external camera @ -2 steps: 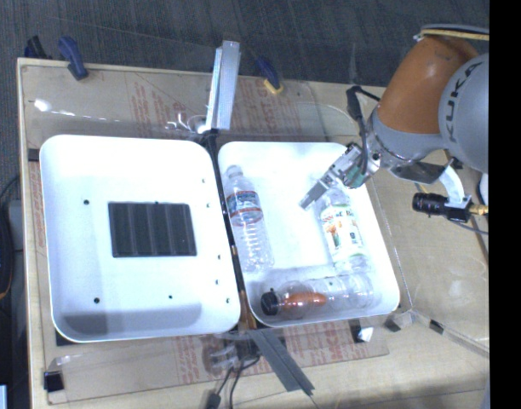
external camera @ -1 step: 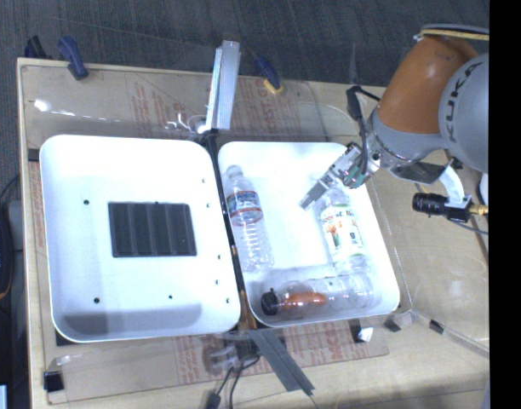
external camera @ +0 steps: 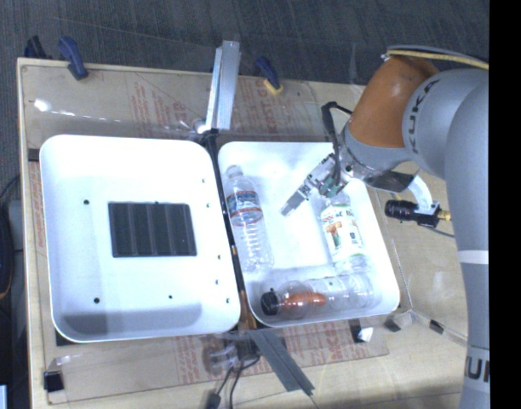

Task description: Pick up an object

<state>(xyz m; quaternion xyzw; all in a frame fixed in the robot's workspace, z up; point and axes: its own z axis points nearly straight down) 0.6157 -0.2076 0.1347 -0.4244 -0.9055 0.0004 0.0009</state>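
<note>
Three bottles lie in the right bin [external camera: 380, 254]. A clear water bottle [external camera: 248, 221] lies along its left wall. A bottle with a white, red and green label [external camera: 344, 233] lies on the right side. A third bottle with a black cap and orange contents [external camera: 316, 296] lies along the front wall. My gripper [external camera: 315, 192] hangs over the upper middle of this bin, just above the neck of the labelled bottle. Its fingers are spread, one grey finger [external camera: 293, 203] pointing down-left over bare bin floor. Nothing is between the fingers.
The left bin [external camera: 73, 169] has a dark ribbed rectangle [external camera: 152, 228] in the middle of its floor. A metal bar [external camera: 223, 83] stands at the back between the bins. Blue clamps [external camera: 71, 56] hold the back edge of the bench.
</note>
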